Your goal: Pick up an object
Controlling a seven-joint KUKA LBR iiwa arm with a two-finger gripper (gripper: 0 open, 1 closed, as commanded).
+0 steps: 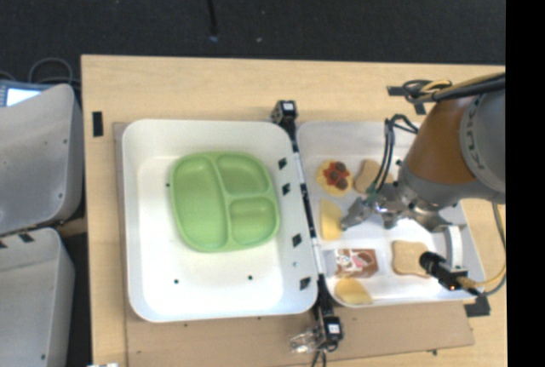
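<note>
Setting: a wooden desk (pixel 102 84) carries two shallow white bins side by side, seen from above at a slant.
Left bin (pixel 140 272): it holds a green divided plate (pixel 226 201), three compartments, lying flat near the bin's middle.
Right bin (pixel 341 138): small food pieces are scattered across its floor.
Objects to pick: a yellow round piece topped with red and dark bits (pixel 335 175) lies toward the far left of the right bin; a tan piece (pixel 367 175) sits just beside it; a yellow wedge (pixel 330 220) lies below them; a printed packet with brown and red artwork (pixel 355 261) lies near the front; a pale yellow piece (pixel 354 293) rests at the front edge; a toast-like slice (pixel 410 258) lies to the packet's right.
Arm (pixel 447 148): grey with an orange band, reaching in from the right over the right bin.
Hand (pixel 364 214): low over the bin's middle, just beside the yellow wedge; how far its fingers stand apart cannot be told, and nothing is seen held.
</note>
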